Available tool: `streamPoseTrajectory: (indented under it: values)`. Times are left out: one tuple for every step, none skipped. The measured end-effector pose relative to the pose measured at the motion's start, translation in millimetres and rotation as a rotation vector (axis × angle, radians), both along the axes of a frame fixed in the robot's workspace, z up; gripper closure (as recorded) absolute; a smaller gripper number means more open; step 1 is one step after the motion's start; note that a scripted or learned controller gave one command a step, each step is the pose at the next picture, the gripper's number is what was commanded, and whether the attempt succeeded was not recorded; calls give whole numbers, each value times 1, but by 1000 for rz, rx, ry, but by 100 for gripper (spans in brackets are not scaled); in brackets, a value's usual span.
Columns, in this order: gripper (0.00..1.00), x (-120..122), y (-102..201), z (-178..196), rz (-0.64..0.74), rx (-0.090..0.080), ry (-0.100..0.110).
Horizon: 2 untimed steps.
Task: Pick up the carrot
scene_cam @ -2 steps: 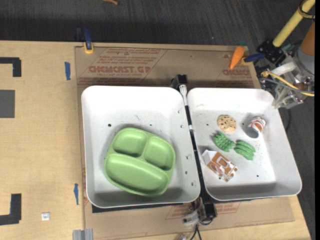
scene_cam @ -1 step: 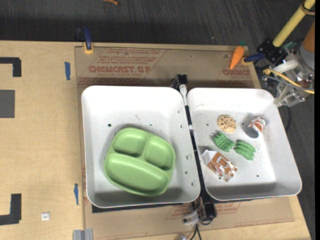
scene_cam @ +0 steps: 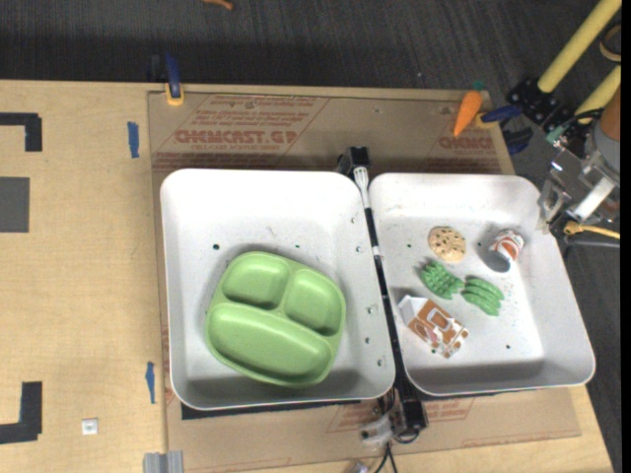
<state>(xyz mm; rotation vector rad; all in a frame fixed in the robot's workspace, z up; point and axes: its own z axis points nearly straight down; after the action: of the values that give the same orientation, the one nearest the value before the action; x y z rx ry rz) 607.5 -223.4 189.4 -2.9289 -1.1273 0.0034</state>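
I cannot tell how my gripper (scene_cam: 570,200) is set. The carrot (scene_cam: 468,112) lies outside the bins, up-left of me, the right bin (scene_cam: 513,368) rim between us.

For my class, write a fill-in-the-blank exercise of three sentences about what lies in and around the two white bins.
1. The green divided plate sits in the ____ bin.
2. The cookie lies in the ____ bin.
3. The orange carrot lies on the brown board, ____ both bins.

Missing words: left; right; outside
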Motion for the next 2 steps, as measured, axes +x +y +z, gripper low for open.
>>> streamPoseTrajectory:
  values:
    - [100,1,0,10,-1,0,-1]
    - [100,1,0,20,-3,-1,-3]
